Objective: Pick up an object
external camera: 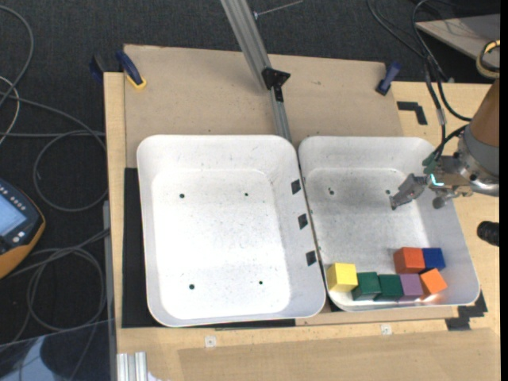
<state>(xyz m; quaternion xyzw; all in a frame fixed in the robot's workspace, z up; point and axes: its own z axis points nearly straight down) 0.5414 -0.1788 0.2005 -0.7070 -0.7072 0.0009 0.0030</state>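
Observation:
Several small blocks lie bunched in the near right corner of the right bin [357,177]: a yellow block [343,275], two green blocks [367,284], a purple block [410,285], an orange block [433,281], a red block [409,259] and a blue block [433,257]. My gripper [417,200] hangs over the right side of that bin, above and behind the blocks. It is open, its fingers [402,194] spread with nothing between them. It touches no block.
The left bin [214,228] sits beside the right one, with black clips along their shared rim. A slanted metal rail [254,46] crosses the bench at the back. Blue clamps [131,68] hold the bench's far corners. Cables lie on the floor to the left.

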